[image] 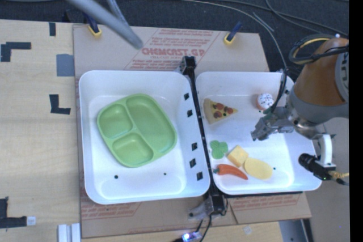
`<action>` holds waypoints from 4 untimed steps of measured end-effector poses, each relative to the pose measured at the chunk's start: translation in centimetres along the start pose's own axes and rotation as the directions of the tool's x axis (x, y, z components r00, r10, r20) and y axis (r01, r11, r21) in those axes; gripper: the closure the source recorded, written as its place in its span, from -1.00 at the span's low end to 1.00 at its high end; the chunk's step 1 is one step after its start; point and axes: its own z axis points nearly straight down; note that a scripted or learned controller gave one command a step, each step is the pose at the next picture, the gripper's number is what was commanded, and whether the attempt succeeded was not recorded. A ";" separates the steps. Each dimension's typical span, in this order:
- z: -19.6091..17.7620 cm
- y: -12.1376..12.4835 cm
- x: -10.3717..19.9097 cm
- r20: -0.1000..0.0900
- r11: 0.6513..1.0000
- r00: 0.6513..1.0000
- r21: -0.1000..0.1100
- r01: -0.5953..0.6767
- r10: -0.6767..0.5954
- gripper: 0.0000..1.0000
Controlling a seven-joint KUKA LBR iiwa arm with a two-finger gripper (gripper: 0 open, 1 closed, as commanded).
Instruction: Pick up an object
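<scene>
Two shallow white bins are seen side by side on a cardboard-covered surface [170, 48]. The left bin [91, 122] holds a green divided plate [136, 129]. The right bin [283, 178] holds toy food: a pizza slice [218, 110], a small white and red piece [265, 101], a green piece [219, 149], a yellow block [237, 156], a red-orange pepper [232, 172] and a pale yellow piece [258, 168]. The gripper [262, 130] is poised low over the right bin's bare middle, near the pizza slice and apart from it. Nothing is seen held; its state cannot be told. The approach step is judged in hand; next, one item must be chosen and descended on.
</scene>
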 end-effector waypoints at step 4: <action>-4.4 0.6 15.5 -0.002 1.000 1.000 0.005 0.005 -0.005 1.00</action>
